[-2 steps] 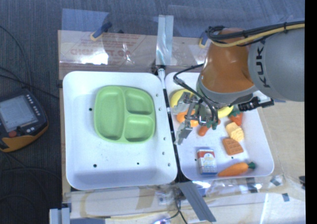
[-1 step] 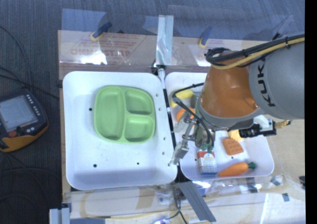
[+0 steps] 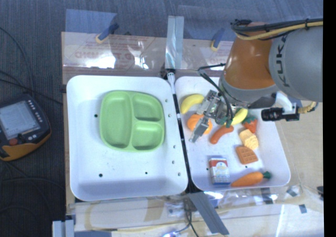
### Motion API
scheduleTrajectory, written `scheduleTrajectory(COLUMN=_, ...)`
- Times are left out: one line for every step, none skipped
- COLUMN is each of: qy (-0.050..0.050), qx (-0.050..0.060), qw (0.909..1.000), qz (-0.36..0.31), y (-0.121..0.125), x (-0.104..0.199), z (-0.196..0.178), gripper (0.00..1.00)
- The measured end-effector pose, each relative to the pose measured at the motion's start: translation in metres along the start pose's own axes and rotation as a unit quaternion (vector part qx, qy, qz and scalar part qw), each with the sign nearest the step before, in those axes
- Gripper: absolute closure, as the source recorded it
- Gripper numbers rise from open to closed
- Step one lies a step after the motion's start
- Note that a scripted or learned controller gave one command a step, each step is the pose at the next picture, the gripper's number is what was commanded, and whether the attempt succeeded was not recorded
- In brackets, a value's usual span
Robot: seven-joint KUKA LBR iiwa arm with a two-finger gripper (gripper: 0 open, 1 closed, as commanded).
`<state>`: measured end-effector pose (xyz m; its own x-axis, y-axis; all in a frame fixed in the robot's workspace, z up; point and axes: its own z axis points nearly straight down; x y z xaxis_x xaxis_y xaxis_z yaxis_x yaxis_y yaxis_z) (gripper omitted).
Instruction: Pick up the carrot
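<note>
Scanning from the left: a handheld control pendant (image 3: pixel 21 126) is seen on the floor, then the left bin (image 3: pixel 94 178), where a green divided plate (image 3: pixel 131 120) is laid, well apart from the action. Across the divider (image 3: pixel 178 126) the right bin (image 3: pixel 278 162) is crowded. The gripper (image 3: pixel 202 120) is lowered into the upper-left cluster, approx. between a yellow banana (image 3: pixel 190 102) and an orange round piece (image 3: pixel 195 121); whether its fingers are spread or pressed together can't be told, since metal, cables and toys overlap there. Nothing is clearly seen pinched. Just right of it a small carrot-like piece (image 3: pixel 221 133) w/ green top is laid tilted, touching the clutter under the wrist. Further right, a yellow piece (image 3: pixel 240 116), corn-like cob (image 3: pixel 249 139) and waffle-like square (image 3: pixel 245 154) are packed close. The clearest carrot (image 3: pixel 248 179) is lying near the front wall, beside a small carton (image 3: pixel 219 170), well apart from the gripper. Risks, as judged: the wrong item could be grabbed, esp. the orange round piece or banana, bc the claw is sat among lookalikes; neighbours could be shoved; a tapered carrot could be squeezed out sideways.
</note>
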<state>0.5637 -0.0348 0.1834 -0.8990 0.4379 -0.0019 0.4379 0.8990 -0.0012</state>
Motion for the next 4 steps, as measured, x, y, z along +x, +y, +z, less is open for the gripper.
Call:
scheduleTrajectory(qy=0.001, qx=0.0, qw=0.9999, qz=0.011, y=0.004, x=0.032, z=0.0, gripper=0.0)
scheduleTrajectory(qy=0.001, qx=0.0, qw=0.9994, qz=-0.036, y=0.036, x=0.058, z=0.0, gripper=0.0)
scheduleTrajectory(qy=0.0, qx=0.0, qw=0.9993, qz=-0.036, y=0.037, x=0.057, z=-0.01, gripper=1.0)
scheduleTrajectory(qy=-0.001, qx=-0.001, qw=0.9959, qz=0.091, y=0.039, x=0.073, z=-0.084, gripper=1.0)
